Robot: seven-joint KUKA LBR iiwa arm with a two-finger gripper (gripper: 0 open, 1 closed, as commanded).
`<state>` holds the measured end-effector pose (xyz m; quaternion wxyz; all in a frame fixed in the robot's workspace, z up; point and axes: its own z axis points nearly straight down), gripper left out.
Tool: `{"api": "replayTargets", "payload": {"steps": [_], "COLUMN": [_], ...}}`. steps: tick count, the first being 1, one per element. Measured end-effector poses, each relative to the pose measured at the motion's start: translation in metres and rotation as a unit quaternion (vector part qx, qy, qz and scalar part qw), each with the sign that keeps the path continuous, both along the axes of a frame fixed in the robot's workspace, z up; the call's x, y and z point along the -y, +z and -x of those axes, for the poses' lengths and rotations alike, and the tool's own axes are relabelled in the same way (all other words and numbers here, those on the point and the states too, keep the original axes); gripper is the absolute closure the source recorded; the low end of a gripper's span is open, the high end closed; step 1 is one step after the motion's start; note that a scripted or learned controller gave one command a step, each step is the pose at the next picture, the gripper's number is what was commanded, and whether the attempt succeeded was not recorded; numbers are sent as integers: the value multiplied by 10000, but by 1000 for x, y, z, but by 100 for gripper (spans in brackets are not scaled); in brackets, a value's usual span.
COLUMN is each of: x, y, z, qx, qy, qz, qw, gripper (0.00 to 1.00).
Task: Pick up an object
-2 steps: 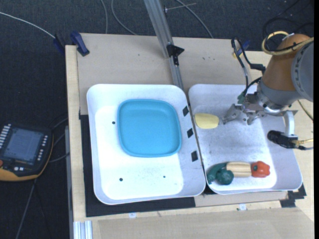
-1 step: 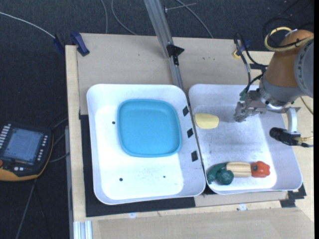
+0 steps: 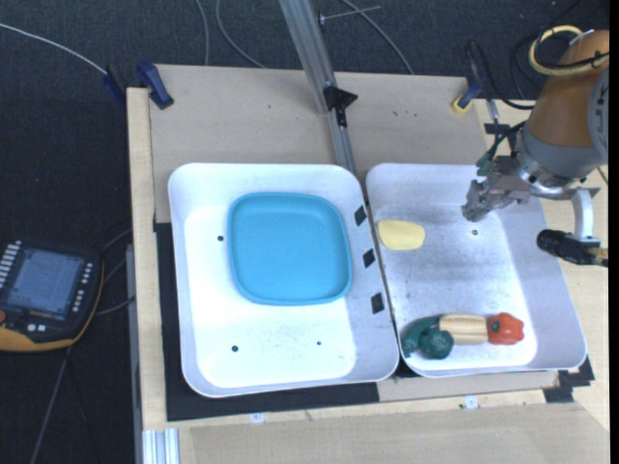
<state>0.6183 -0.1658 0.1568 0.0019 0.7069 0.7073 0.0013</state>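
Note:
The right bin [image 3: 503, 269] holds a pale yellow lump [image 3: 400, 235] near its left wall. Along its front edge lie a dark green object [image 3: 427, 340], a tan cylinder [image 3: 462, 329] and a red tomato-like piece [image 3: 504, 329]. My gripper [image 3: 476, 204] hangs over the bin's back right part, well to the right of the yellow lump and far behind the front-edge pieces. Nothing shows between its fingers.
The left bin [image 3: 198, 288] carries a square blue plate [image 3: 289, 247]. A metal pole [image 3: 311, 37] slants up from between the bins' back edges. Cables lie on the dark floor behind, and a teach pendant [image 3: 44, 293] rests at the left.

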Motion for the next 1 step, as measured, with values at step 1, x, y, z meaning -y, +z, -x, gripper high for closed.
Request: {"api": "replayTargets", "payload": {"steps": [1], "x": [3], "y": [44], "z": [4], "qx": [-1], "qy": [-2], "qz": [0], "qw": [10000], "gripper": [100]}}
